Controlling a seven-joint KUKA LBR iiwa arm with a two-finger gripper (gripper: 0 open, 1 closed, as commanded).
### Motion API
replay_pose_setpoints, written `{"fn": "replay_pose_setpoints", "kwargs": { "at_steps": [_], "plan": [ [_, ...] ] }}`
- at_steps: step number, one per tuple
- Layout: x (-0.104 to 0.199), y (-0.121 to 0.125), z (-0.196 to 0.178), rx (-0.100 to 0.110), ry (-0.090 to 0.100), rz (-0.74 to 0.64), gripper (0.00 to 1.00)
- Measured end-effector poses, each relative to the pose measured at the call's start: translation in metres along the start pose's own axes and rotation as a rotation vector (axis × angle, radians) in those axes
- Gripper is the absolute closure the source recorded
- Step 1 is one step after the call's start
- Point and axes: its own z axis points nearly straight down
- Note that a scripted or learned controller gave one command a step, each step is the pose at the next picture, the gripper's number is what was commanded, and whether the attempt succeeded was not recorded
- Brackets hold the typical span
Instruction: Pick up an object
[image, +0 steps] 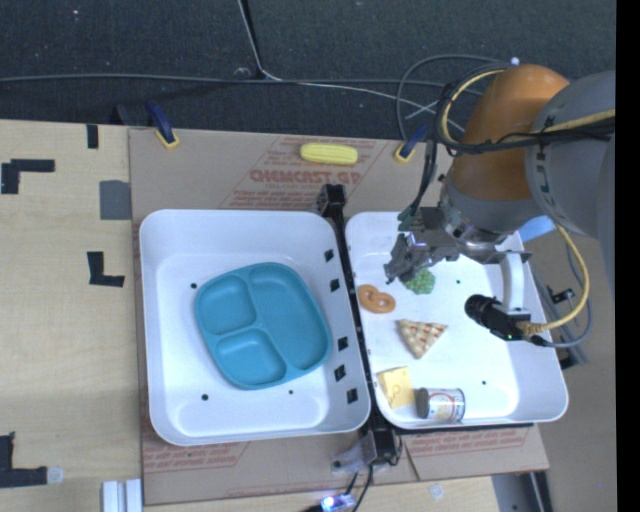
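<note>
My gripper (408, 262) hangs over the back left part of the right bin (540, 395). Its dark fingers point down right beside a small green broccoli piece (422, 283), which sits at or just under the fingertips. A brown pretzel (376, 299) lies to the left of it on the bin floor. Nearer the front lie a pizza slice (421, 336), a yellow cheese wedge (395, 386) and a small can (441, 404) on its side.
The left bin (160, 300) holds a blue divided plate (261, 323). A yellow banana-like toy (328, 153) rests on the cardboard behind the bins. A black cylinder (492, 314) on the arm's side sticks out over the right bin. Cables loop above the wrist.
</note>
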Motion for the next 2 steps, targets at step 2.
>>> {"fn": "replay_pose_setpoints", "kwargs": {
  "at_steps": [2],
  "plan": [
    [0.095, 0.033, 0.007, -0.003, 0.001, 0.0, 1.0]
  ]
}}
